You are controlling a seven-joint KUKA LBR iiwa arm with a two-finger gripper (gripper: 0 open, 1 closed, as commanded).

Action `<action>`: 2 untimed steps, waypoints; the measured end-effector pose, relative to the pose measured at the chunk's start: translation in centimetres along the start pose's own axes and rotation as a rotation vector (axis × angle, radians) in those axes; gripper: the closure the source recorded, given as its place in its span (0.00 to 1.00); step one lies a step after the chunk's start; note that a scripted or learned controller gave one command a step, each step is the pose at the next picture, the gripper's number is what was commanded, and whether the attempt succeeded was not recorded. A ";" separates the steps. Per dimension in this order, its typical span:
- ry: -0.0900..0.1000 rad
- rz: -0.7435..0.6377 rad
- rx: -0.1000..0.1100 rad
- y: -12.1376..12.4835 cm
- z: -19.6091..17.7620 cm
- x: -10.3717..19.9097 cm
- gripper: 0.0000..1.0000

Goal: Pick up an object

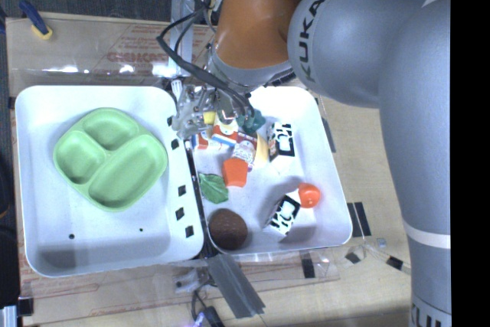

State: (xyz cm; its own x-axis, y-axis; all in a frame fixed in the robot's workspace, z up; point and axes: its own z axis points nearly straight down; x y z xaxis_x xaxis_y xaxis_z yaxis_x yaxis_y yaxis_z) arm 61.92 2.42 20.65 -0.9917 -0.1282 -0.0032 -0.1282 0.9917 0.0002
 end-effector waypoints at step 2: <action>-0.002 -0.053 -0.001 15.2 -1.2 -4.4 1.00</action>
State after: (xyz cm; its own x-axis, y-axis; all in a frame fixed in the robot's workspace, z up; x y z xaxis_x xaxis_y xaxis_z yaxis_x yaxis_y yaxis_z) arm 64.34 18.03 21.90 -0.9835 -0.1808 -0.0052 -0.1809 0.9835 0.0011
